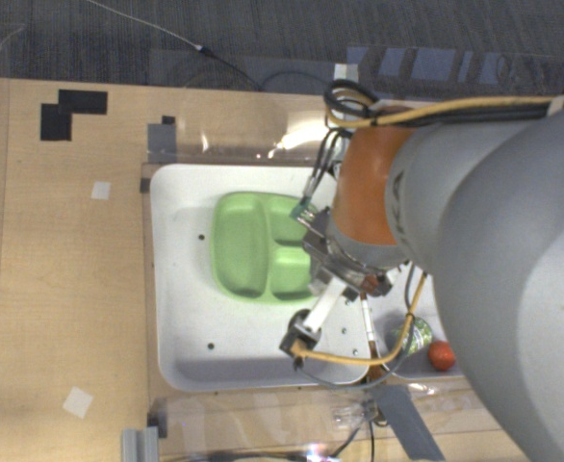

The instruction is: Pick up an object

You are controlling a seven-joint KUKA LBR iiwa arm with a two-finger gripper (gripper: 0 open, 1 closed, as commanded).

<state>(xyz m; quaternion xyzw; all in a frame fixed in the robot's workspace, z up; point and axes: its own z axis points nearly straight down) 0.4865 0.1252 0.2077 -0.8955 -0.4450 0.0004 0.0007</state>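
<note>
At the left bin (181, 287), a green divided tray (253, 248) lies flat on the white floor, towards the bin's far-right part. It is a rounded rectangle, open side up. One long compartment takes up its left side and runs from the far side of the view to the near side, leaning slightly. Two smaller compartments sit to the right of that, parted by a ridge. The tray's own long axis cannot be settled, because its right edge is covered by the robot.

The gripper (335, 258) hangs over that right edge, below the orange band of the arm (494, 229). Wrist hardware and cables mask its lower end. Whether the gripper is open or closed cannot be told, and no contact with the tray can be confirmed. Nothing is seen held.

The arm's grey body covers most of the right bin (422, 369). In the narrow strip that shows, a small red ball (441, 356) rests near the bin's front. Just beside it, on its left, is a crumpled greenish, shiny item (412, 337), too small and too blocked by cable to identify.

The wooden bench (61, 287) to the left bears black block-shaped marks (70, 112) near its far edge and two small pale squares (78, 402).
</note>
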